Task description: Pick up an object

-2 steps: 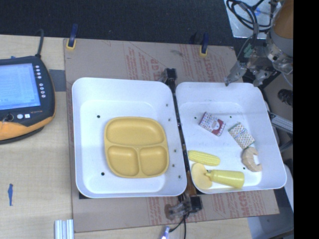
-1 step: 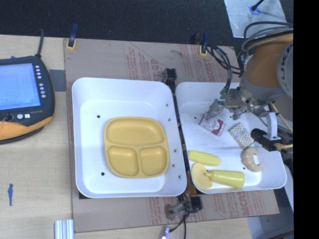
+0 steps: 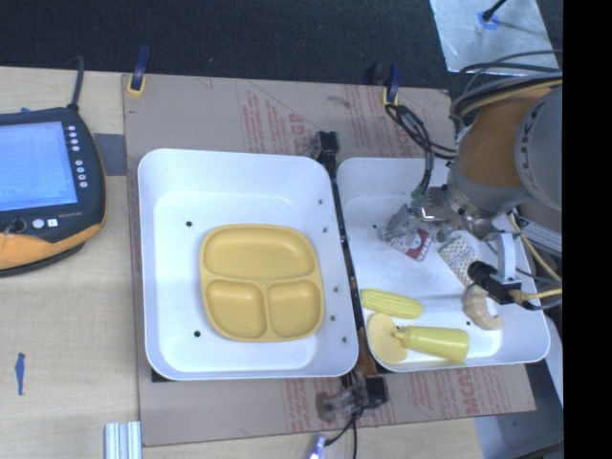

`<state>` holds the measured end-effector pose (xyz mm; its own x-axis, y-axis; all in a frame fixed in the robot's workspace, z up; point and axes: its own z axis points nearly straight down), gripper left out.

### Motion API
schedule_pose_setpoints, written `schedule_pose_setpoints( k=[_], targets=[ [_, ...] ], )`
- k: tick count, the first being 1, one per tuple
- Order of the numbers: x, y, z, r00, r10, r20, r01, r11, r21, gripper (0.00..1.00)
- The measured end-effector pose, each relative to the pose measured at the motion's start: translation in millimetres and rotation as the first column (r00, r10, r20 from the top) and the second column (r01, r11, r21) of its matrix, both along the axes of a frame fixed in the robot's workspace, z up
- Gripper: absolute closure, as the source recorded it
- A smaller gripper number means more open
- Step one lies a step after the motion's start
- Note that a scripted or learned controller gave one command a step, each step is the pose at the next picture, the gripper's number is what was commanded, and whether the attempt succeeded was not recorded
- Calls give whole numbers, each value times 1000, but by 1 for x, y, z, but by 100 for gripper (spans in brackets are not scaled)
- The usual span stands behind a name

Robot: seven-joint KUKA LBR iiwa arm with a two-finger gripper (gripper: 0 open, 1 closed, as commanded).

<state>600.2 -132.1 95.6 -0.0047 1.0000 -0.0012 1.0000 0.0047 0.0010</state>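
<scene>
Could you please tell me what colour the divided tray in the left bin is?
Pale yellow divided tray, seen in the camera view.

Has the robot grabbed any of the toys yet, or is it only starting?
Nothing looks picked up yet. The gripper is low in the right bin, by a red and white packet. I can't tell if it has hold of it. The corn cob, the yellow bottle and the yellow divided tray in the left bin all lie flat. Grabbing and lifting are left.
</scene>
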Motion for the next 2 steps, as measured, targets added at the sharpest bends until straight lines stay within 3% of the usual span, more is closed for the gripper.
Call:
schedule_pose_setpoints(
  k=[1,2],
  targets=[
    [-5,-10,0,1000,1,2,-1,1000,2,0],
    [24,-31,-2,1000,0,-2,0,1000,2,0]
  ],
)
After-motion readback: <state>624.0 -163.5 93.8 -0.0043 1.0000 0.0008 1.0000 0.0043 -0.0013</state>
